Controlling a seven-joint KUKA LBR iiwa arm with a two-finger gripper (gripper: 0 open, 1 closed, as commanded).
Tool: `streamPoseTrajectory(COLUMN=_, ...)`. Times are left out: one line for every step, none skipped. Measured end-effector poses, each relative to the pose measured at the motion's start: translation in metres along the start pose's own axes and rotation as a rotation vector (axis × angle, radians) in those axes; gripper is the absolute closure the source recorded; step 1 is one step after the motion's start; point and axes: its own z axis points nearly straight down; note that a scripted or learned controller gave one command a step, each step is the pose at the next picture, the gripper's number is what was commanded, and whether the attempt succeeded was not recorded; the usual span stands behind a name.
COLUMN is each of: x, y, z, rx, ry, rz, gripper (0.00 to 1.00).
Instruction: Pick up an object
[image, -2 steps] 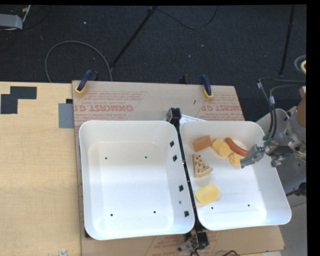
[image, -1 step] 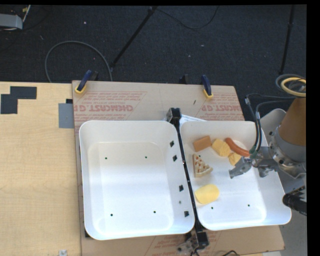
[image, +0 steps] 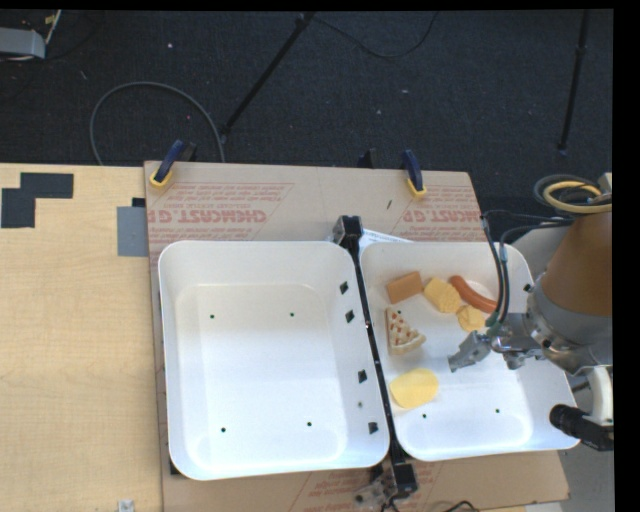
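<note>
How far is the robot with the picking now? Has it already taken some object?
Done: the gripper has reached into the right bin, near the toy food. In hand: nothing is visible between its fingers. Left: the whole pick. The pizza slice, yellow round piece, brown block and sausage all lie on the bin floor.

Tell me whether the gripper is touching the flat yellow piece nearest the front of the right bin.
Apart. In the camera view, bare white bin floor shows between the gripper and the flat yellow piece, which lies on its own lower left of the fingertips.
</note>
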Motion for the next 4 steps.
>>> streamPoseTrajectory(x=0.009, y=-0.004, z=0.059, rx=0.001, ry=0.000, rz=-0.001, gripper=0.00)
streamPoseTrajectory(x=0.007, y=-0.003, z=0.046, rx=-0.004, ry=-0.001, rz=0.001, gripper=1.00)
streamPoseTrajectory(x=0.014, y=-0.008, z=-0.003, rx=-0.009, ry=-0.002, rz=0.000, gripper=1.00)
streamPoseTrajectory(x=0.013, y=-0.013, z=-0.064, rx=-0.010, ry=-0.002, rz=0.000, gripper=1.00)
